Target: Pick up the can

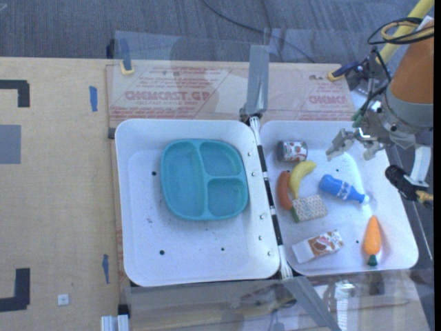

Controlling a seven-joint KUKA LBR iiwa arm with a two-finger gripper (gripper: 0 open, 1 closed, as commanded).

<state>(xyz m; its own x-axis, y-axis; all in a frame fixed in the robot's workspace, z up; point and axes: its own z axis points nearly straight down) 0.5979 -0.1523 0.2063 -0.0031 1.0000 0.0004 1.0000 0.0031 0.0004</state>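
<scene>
one can [294,150] touching banana [301,176], hotdog [284,190] beside

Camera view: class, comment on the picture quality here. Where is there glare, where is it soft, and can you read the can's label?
Camera view: clear sheeting behind the bins catches pale glare; lighting is even, shadows faint. The can is sharp enough to spot, its label too small to read. The gripper at right looks slightly soft.

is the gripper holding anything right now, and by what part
Nothing is held. The gripper hangs open above the right bin, apart from the can.
</scene>
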